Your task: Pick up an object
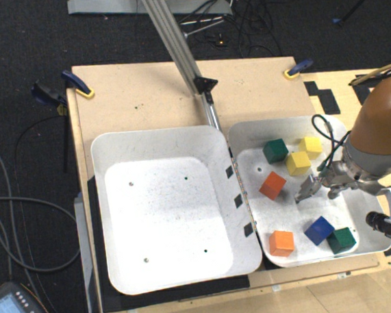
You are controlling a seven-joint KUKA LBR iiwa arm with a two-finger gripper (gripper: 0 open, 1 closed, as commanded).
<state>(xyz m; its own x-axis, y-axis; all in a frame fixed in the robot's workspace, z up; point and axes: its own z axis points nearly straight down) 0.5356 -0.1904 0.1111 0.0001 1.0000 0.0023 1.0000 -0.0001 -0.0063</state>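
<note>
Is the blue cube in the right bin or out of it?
In: the blue cube lies on the right bin's floor, beside a green cube.

Grey arm (387, 142) with orange band and looping black cable.

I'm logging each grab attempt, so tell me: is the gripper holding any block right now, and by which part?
Nothing is held. The gripper hangs over bare floor of the right bin, with no block between its fingers; the nearest yellow block lies apart from it.
</note>
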